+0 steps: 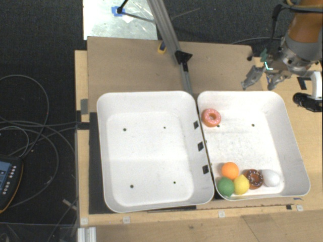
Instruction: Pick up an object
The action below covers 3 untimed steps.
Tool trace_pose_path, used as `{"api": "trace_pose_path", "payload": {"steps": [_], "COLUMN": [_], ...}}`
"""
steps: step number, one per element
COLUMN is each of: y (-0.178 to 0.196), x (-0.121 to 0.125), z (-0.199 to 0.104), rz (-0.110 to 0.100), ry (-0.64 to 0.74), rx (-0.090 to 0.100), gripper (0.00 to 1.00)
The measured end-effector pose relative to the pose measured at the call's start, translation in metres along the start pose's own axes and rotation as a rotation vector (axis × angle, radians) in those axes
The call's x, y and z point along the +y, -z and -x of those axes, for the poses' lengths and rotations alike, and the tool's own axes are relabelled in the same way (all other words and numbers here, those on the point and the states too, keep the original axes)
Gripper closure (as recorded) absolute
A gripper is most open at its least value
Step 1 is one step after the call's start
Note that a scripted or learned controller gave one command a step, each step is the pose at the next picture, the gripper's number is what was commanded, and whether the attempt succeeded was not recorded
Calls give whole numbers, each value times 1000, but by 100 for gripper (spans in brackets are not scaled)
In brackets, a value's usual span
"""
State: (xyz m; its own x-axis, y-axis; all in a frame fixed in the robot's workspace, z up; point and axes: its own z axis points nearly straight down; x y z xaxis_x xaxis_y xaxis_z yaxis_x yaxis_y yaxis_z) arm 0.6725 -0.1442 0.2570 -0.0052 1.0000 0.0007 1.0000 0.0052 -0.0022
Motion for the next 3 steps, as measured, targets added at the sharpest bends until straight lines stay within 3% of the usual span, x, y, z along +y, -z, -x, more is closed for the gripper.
{"api": "trace_pose_path", "payload": {"steps": [1, 2, 3], "y": [3, -49, -108], "x": [1, -9, -2], "z": [0, -5, -10], "rz": [4, 0, 0], "ry": [2, -2, 2], "rx": [-2, -1, -1], "gripper": [0, 0, 0]}}
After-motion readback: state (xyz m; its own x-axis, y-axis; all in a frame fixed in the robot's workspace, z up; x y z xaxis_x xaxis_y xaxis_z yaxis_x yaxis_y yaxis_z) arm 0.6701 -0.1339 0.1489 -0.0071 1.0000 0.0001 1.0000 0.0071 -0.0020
